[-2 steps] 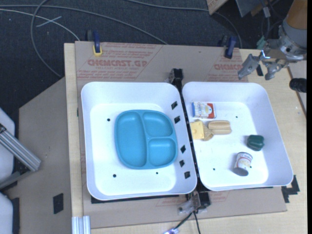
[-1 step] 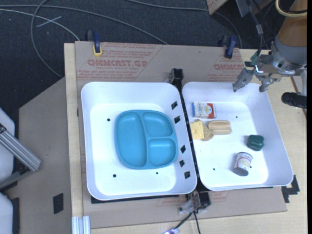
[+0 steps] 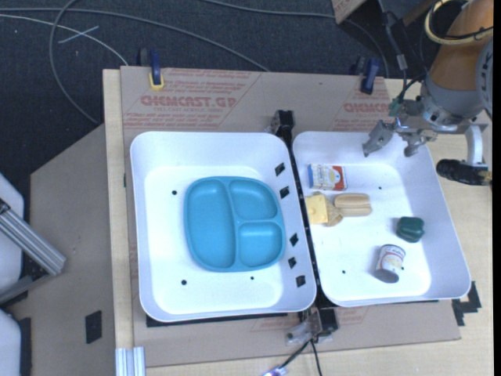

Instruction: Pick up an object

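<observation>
from above, the arm's two-finger gripper (image 3: 394, 140) hangs spread open and holding nothing over the right white bin's (image 3: 443, 245) far edge. below it lie a small white carton (image 3: 326, 177), a tan bread-shaped block (image 3: 351, 204), a dark green lump (image 3: 409, 228) and a small can (image 3: 389, 262).

**Claw open over the right bin's far edge**

The claw (image 3: 394, 141) hangs spread, holding nothing. Below lie a small carton (image 3: 326, 177), yellow block (image 3: 316, 208), tan roll (image 3: 352, 204), green lump (image 3: 409, 228), little can (image 3: 389, 262). Blue divided plate (image 3: 234, 223) fills the left bin (image 3: 149, 210).
</observation>
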You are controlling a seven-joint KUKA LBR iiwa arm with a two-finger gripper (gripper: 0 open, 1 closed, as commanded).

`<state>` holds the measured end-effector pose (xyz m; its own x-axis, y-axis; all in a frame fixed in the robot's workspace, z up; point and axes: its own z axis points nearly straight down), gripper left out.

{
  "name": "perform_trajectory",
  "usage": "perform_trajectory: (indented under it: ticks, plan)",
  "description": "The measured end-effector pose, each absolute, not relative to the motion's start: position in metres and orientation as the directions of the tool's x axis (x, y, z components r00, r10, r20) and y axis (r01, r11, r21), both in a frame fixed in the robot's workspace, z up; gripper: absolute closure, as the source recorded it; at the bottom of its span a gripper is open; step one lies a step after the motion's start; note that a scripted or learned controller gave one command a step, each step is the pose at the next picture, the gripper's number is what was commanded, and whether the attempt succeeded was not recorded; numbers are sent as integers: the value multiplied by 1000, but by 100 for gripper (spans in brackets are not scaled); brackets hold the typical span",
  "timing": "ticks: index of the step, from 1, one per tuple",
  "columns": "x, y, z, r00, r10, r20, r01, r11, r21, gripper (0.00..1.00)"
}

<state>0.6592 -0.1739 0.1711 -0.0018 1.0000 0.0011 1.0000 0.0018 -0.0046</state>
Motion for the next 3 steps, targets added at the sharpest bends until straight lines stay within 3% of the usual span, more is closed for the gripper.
perform_trajectory:
  ticks: [1, 2, 3]
  plan:
    - [663, -164, 122, -1, 1000, 2, 1000, 1, -5, 0]
    - [665, -165, 137, -2, 1000, 1, 1000, 2, 2, 100]
    - [663, -163, 182, -1, 1000, -1, 1000, 1, 6, 100]
